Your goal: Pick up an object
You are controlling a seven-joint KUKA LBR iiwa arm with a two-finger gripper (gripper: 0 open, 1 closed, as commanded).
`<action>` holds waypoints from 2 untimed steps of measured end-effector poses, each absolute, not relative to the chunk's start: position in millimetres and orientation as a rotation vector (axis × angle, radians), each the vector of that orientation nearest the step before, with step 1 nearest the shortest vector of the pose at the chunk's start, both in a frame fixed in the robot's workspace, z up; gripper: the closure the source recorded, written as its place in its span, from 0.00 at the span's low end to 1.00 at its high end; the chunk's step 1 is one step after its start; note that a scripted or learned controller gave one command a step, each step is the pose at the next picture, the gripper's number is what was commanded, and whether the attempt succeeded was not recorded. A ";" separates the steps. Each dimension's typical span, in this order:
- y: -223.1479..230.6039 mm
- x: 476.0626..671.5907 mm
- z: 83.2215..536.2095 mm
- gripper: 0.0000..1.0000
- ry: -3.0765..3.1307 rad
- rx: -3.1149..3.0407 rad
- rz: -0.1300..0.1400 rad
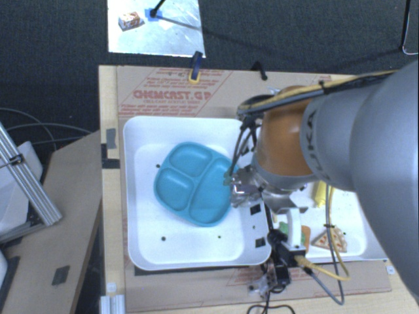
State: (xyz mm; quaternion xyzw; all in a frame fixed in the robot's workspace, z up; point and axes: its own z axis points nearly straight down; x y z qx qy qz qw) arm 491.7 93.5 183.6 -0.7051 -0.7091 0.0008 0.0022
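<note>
Two white bins sit side by side on your worktop (163, 87): the left bin (147, 241) holds a blue divided plate (193, 183), the right bin (357, 237) a pizza-slice toy (329, 240) and yellow piece (320, 193); your claw (243, 190) hangs beside the plate's right edge

Blue plate (194, 183) mid left bin (145, 244), bare floor around
</note>
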 end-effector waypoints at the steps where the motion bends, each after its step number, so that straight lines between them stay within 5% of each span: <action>1: 134.4 520.4 144.0 1.00 -2.229 -2.213 -0.001; 2: 126.3 583.8 117.2 1.00 -2.228 -2.219 -0.004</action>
